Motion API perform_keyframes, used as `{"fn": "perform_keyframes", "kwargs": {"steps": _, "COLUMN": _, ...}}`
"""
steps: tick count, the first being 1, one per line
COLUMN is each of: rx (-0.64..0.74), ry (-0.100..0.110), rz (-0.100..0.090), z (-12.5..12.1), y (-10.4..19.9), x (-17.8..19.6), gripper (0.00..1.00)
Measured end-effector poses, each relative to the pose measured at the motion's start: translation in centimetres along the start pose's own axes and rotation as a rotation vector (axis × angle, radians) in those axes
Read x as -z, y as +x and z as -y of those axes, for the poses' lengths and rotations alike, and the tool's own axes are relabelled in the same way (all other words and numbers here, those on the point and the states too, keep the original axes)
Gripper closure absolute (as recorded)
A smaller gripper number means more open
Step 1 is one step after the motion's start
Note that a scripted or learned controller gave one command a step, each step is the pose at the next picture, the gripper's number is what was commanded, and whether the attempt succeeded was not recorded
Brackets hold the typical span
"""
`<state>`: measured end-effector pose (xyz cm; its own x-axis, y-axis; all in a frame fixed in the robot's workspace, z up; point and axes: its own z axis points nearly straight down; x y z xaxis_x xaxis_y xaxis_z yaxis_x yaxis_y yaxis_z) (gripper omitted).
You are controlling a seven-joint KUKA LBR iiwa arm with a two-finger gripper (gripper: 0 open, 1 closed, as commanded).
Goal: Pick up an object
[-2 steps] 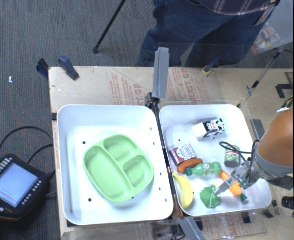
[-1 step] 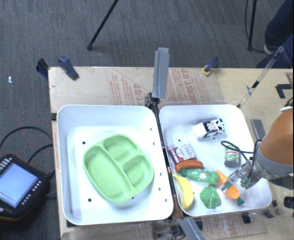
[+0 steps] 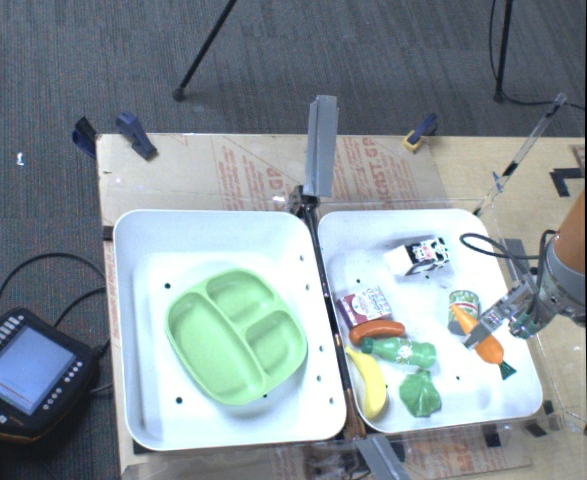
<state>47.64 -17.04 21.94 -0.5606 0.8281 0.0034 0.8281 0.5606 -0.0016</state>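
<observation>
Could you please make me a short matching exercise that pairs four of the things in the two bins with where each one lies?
Things:
1. green divided plate
2. banana
3. carrot
4. black-and-white carton

Places:
A. far part of the right bin
B. at the end effector, near the right bin's right wall
C. left bin
D. near left corner of the right bin

Pairs: 1-C, 2-D, 3-B, 4-A
</observation>
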Motion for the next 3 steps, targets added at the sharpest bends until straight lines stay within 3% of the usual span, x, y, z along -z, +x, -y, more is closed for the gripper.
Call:
{"fn": "perform_keyframes", "kwargs": {"steps": 1, "rx": 0.281, "ry": 0.000, "rz": 0.000, "z": 1.1, "y": -1.5, "x": 2.5, "gripper": 1.00}}
{"fn": "perform_keyframes", "kwargs": {"steps": 2, "rx": 0.326, "ry": -0.001, "rz": 0.002, "z": 1.5, "y": -2.6, "x": 7.5, "gripper": 1.00}}
{"fn": "perform_keyframes", "kwargs": {"steps": 3, "rx": 0.191, "ry": 0.000, "rz": -0.001, "z": 1.3, "y": -1.7, "x": 1.1, "gripper": 1.00}}
